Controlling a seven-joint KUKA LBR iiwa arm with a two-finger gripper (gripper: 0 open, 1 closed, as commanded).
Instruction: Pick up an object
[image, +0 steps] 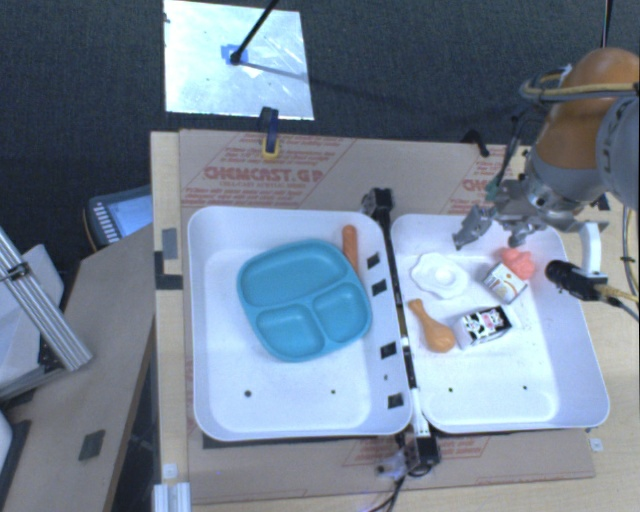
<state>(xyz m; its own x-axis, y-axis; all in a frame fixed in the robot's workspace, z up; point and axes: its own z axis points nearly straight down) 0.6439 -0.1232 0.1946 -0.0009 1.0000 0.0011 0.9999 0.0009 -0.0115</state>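
Cardboard covers the surface (300, 165) under two white bins. Above the right bin's (570, 390) far edge the hand (495, 232) is hung, fingers spread, nothing held; toy fried egg (440, 275) lies below.

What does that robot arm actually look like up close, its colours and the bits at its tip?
The arm is grey and rounded, with a glossy orange band above the wrist. Thin cables loop beside it. At its tip sits a grey metal gripper with two dark fingers.
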